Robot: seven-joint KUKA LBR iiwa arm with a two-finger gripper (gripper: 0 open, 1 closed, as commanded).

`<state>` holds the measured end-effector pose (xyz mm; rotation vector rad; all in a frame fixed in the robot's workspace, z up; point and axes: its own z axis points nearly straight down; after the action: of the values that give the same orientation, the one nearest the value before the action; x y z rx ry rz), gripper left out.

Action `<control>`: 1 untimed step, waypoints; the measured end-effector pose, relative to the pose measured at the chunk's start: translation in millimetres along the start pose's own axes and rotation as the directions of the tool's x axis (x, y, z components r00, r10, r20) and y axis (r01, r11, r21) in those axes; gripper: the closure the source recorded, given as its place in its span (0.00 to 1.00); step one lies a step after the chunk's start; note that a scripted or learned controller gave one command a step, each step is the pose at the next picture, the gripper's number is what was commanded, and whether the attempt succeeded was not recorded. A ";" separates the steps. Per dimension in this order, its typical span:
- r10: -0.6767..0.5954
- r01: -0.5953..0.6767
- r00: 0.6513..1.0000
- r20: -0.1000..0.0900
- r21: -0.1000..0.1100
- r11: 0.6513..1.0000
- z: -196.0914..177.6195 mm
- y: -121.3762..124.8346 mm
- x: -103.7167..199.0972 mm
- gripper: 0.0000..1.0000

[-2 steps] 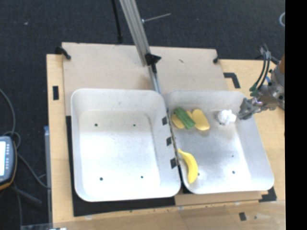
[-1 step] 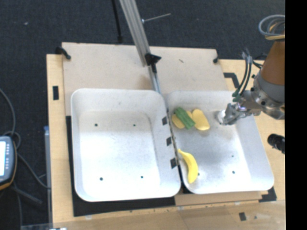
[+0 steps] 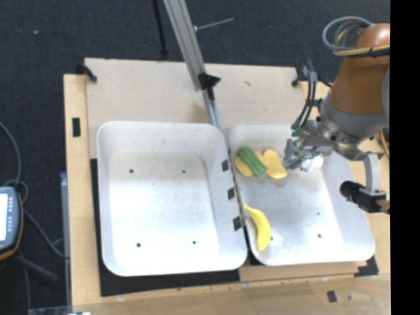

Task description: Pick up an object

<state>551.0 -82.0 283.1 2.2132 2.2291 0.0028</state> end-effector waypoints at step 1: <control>0.001 -0.001 1.000 0.001 0.001 1.000 18.3 -2.6 48.4 1.00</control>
<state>548.0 -33.6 264.9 2.2151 2.2281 0.0006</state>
